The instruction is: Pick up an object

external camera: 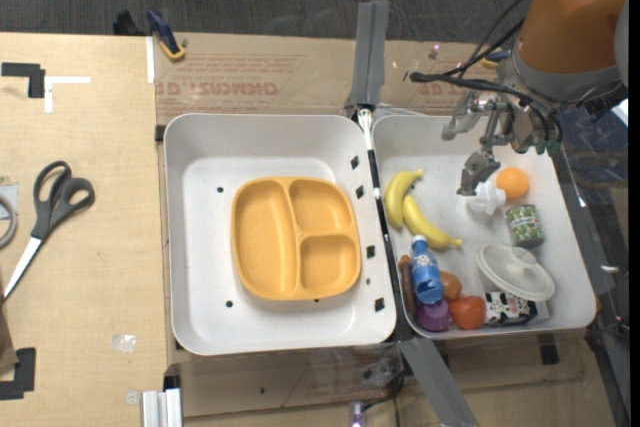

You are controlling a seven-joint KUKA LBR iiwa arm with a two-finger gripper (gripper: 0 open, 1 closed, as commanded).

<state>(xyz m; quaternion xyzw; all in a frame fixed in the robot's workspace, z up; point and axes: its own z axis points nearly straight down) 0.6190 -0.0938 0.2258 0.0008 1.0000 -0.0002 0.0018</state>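
From my remote seat I see the grey arm with its orange band (575,5) reaching in from the right, its two-finger gripper (480,177) hanging over the upper part of the right shallow white bin (572,215). I cannot tell how the pincer stands; the tips blur against a small white object (489,201) just below them. Beside that lies a round orange fruit (512,183), with a small green-labelled can (524,225) just under it. A pair of yellow bananas (408,207) lies near the bin's left wall. Lower down sit a blue plastic bottle (425,273), a purple rounded piece (433,316), a red tomato-like ball (467,312) and a white lidded cup (514,272). The left white bin (190,215) holds a yellow three-compartment plate (296,237). Grey-handled scissors (48,210) lie on the wooden bench (80,315), well apart.
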